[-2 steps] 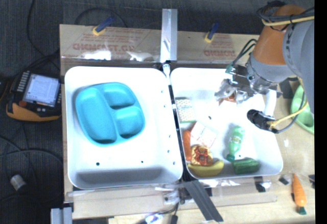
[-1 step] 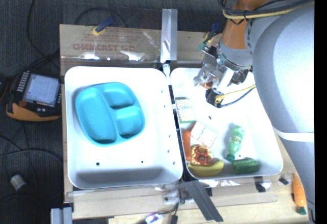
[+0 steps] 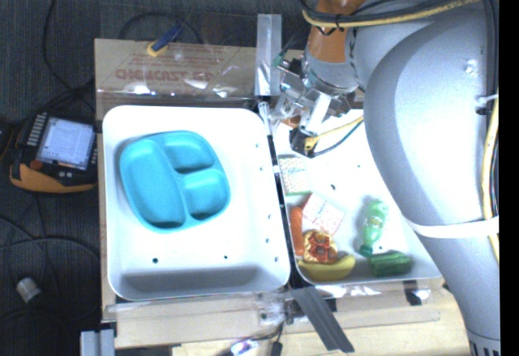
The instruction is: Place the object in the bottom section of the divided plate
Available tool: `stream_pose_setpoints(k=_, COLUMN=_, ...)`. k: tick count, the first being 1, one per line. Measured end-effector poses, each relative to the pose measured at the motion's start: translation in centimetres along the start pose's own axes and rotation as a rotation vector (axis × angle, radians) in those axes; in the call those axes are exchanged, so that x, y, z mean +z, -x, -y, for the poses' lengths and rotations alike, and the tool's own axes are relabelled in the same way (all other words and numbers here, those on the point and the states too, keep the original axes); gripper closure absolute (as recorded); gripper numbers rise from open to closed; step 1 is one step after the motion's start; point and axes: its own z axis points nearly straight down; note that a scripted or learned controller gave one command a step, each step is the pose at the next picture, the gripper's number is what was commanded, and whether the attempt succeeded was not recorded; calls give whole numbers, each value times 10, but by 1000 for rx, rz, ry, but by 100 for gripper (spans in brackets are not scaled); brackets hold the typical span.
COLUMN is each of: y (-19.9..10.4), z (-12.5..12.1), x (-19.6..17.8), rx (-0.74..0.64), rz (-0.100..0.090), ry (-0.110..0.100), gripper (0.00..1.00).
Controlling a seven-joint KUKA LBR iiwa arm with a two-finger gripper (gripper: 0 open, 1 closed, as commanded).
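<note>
Plate first: your blue divided plate (image 3: 172, 178) lies flat in the left bin (image 3: 195, 261), up toward its far-left part, every section open upward and bare. That suits a straight drop from above.

Now work outward from the gripper (image 3: 293, 113). It hangs over the far corner of the right bin (image 3: 345, 172), just beside the wall between the two bins. You cannot tell from this angle whether it is released or clenched, and nothing is seen in it.

The likely objects huddle at the near end of that bin, well apart from the gripper: a white and pink box (image 3: 322, 214), a banana (image 3: 328, 268) along the near wall, and a dark green vegetable (image 3: 389, 263) beside it. Which one you are meant to carry I cannot say.

The plate's long section runs down its left side, far to near, its far end leaning slightly left. I take that as the plate's long axis. Two smaller sections stack on its right, and the lower of them (image 3: 203, 190) is probably your target.
</note>
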Motion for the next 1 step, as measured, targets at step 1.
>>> stream_pose_setpoints(k=1, y=0, z=-1, x=-1, rx=0, rz=-2, ry=4, gripper=0)
